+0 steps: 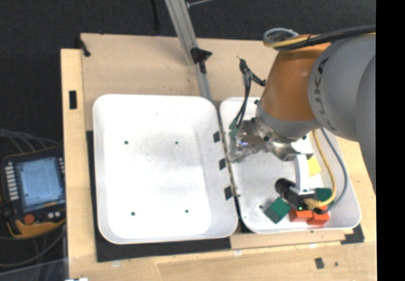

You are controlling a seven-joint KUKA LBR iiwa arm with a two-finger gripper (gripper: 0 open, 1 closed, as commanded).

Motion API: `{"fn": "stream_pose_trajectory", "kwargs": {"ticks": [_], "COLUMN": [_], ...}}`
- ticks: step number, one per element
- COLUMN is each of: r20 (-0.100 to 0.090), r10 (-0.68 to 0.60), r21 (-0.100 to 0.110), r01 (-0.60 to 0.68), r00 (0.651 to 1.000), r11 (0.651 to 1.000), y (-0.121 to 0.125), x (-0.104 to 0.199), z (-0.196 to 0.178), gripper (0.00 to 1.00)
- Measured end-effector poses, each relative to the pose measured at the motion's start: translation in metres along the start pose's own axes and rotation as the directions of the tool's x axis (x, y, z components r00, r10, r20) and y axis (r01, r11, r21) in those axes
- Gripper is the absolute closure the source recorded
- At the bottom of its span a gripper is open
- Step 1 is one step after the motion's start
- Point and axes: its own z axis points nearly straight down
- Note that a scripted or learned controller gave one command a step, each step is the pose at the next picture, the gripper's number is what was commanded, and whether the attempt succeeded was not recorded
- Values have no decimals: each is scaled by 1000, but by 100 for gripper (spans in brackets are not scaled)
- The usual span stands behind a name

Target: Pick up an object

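My gripper (242, 144) hangs low over the right bin (253, 226), close to its left wall, under the grey and orange wrist. The wrist hides whether anything is between its fingers. A dark green block (276, 211) lies near the bin's front edge. To its right sits an orange block (311, 214), with another green piece (324, 195) just behind it. A yellow item (312, 166) lies farther back, partly covered by the arm. The gripper is well to the left of and behind these objects.
The left bin (101, 147) sits beside the right one, and their walls meet at a divider with black clips (226, 162). A slanted metal pole (183, 20) rises behind the bins. A teach pendant (35, 185) lies off the bench at the left.
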Motion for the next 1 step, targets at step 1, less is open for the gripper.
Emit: {"fn": "stream_pose_trajectory", "kwargs": {"ticks": [1], "r20": [0], "r10": [-1], "r21": [-3], "r01": [1], "r00": [1000], "r11": [1000], "y": [-9], "x": [62], "z": [-8], "gripper": [100]}}
